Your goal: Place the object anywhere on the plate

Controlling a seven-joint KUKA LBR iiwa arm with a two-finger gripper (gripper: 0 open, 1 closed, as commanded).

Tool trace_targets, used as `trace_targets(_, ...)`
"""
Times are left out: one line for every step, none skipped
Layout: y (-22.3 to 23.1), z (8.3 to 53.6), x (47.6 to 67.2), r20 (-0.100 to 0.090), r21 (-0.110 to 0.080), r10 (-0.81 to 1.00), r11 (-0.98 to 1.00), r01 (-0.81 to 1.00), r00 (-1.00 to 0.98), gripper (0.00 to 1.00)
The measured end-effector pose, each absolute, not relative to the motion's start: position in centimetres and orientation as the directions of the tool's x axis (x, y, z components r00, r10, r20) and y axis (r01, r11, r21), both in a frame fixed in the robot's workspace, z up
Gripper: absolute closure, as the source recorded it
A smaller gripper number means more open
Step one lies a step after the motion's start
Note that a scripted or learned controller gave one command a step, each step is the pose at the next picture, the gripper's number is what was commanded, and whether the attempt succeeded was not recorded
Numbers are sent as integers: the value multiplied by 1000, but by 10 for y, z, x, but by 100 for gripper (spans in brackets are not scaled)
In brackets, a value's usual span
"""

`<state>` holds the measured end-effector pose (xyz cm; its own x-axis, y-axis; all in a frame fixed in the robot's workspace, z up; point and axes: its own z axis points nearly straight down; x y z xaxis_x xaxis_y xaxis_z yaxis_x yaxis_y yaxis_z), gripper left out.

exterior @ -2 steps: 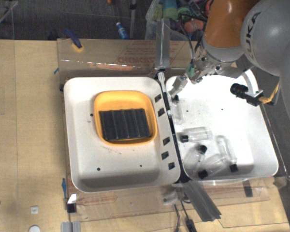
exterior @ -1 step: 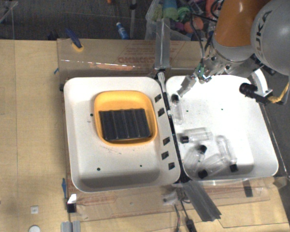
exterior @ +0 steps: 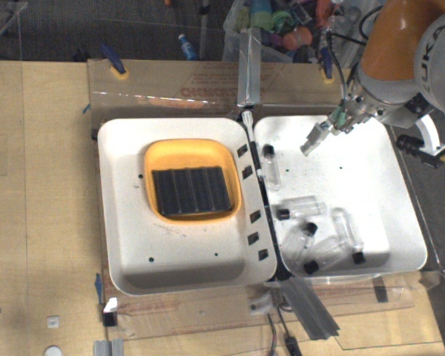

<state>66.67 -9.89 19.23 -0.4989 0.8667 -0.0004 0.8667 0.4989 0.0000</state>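
Note:
A yellow-orange plate (exterior: pixel 190 150) sits in the left bin (exterior: pixel 126 199). On it lies a flat black ridged object (exterior: pixel 191 190), near the plate's front rim. My gripper (exterior: pixel 311 142) hangs over the upper middle of the right bin (exterior: pixel 371 169), pointing down and to the left, far from the plate. I see nothing held at its tip. Clear vials with black caps lie in the right bin: one (exterior: pixel 271 166) by the divider and several (exterior: pixel 328 236) heaped at the front.
A row of black clips (exterior: pixel 251 195) runs along the divider between the bins. A clear tub of coloured toys (exterior: pixel 297 6) stands behind the bins. The arm's orange band (exterior: pixel 400 28) is at the upper right.

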Motion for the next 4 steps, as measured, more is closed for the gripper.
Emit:
trace_targets(-147,227,668,-6,4,762,647,762,-647,0)
trace_targets(-224,245,659,-9,3,546,838,546,-838,0)
trace_targets(-221,248,657,-7,2,364,931,364,-931,0)
trace_targets(-220,232,660,-4,2,290,957,290,-957,0)
